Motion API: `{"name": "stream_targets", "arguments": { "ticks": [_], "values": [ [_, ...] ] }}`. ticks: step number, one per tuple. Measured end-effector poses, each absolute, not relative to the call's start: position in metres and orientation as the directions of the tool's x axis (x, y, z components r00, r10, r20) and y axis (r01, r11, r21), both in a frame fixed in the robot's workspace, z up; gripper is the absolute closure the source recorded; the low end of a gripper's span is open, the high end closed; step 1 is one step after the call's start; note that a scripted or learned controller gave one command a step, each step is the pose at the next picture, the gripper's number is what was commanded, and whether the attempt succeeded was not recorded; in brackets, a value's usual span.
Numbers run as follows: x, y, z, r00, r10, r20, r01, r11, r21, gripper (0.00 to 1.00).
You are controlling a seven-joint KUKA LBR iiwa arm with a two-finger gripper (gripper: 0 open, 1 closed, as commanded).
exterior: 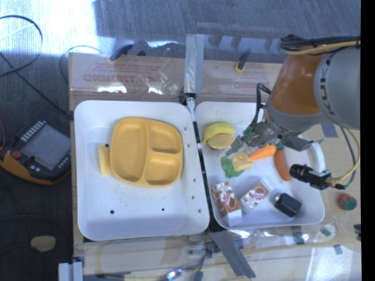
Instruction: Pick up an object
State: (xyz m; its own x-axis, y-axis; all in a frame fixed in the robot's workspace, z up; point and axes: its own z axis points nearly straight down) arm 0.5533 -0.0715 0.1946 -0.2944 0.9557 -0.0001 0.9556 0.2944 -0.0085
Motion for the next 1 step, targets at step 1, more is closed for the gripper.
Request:
{"name": "stream_targets", "arguments": {
  "ticks": [1],
  "values": [
    [0.5938, -0.0314, 0.2085, -0.256, 0.967, 0.0, 0.967, 0.256, -0.008, 1.0]
  ]
}}
